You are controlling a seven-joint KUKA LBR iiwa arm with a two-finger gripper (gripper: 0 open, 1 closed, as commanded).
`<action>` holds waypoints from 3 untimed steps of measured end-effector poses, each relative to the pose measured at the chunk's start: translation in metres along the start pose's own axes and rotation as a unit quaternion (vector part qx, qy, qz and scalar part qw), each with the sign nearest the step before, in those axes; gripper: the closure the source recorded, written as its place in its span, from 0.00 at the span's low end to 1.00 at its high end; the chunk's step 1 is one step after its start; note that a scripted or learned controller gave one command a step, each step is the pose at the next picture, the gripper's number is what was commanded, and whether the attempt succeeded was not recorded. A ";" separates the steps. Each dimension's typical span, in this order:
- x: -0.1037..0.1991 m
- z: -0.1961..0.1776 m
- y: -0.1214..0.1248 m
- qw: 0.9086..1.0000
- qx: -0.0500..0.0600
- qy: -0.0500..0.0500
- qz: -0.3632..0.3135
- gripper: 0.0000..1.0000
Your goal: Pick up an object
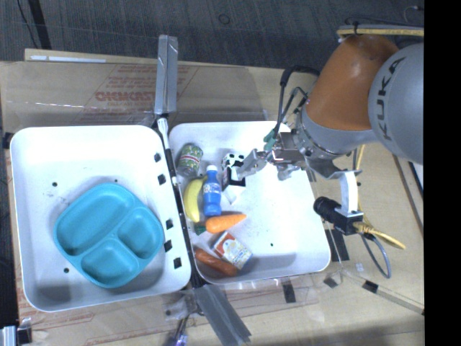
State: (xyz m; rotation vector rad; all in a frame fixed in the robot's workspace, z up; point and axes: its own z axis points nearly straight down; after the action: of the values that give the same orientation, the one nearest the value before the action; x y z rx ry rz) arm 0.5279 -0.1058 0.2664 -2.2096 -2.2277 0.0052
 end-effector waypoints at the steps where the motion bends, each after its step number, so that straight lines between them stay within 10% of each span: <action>1: -0.023 0.094 0.045 0.999 0.001 0.000 -0.055 0.00; 2: -0.046 0.175 0.063 0.999 -0.001 0.000 -0.040 0.00; 3: -0.046 0.164 0.063 0.999 0.000 0.000 -0.043 1.00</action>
State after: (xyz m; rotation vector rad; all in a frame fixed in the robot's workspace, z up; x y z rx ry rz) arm 0.5908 -0.1516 0.1017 -2.1131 -2.3209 0.0051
